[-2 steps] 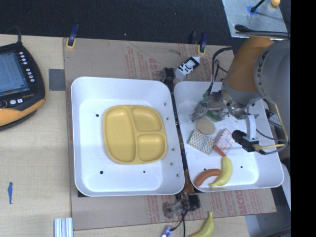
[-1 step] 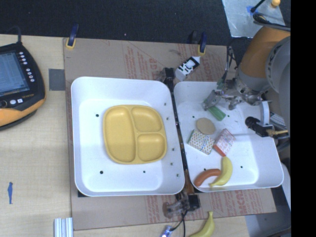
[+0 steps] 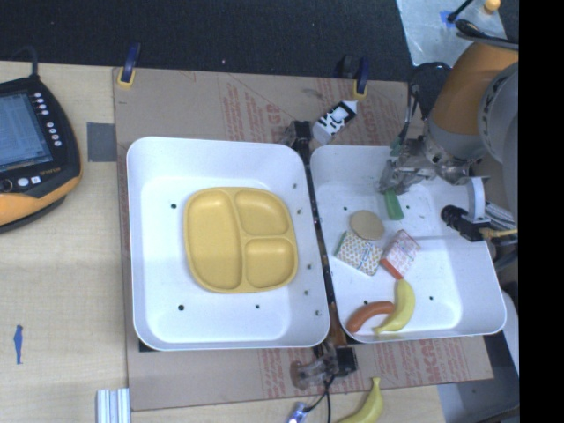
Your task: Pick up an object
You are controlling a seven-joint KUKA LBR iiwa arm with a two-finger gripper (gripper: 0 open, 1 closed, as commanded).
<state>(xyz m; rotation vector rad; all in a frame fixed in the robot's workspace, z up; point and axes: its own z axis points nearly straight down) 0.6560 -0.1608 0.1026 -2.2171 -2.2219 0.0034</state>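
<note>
Green block [image 3: 393, 205] at twelve o'clock of right bin [image 3: 493, 311], just under gripper [image 3: 398, 180]; claw state impossible to tell from this slant.

Looks like the approach step, nothing lifted yet: gripper poised at the bin's top edge above the block. Next move, by judgement: straight descent, a centred close on the block, then a lift. Below, toward six o'clock: tan disc [image 3: 367, 226], patterned packet [image 3: 359, 255], red-and-white packet [image 3: 401, 254], all crowded together near bin centre; banana [image 3: 401, 309] touching sausage [image 3: 370, 315] at the bottom rim. Disc close to the block, a likely snag. Left bin [image 3: 150, 236] at nine o'clock, bearing yellow tray [image 3: 240, 239]. Second banana [image 3: 368, 405] off the bins at six.
</note>
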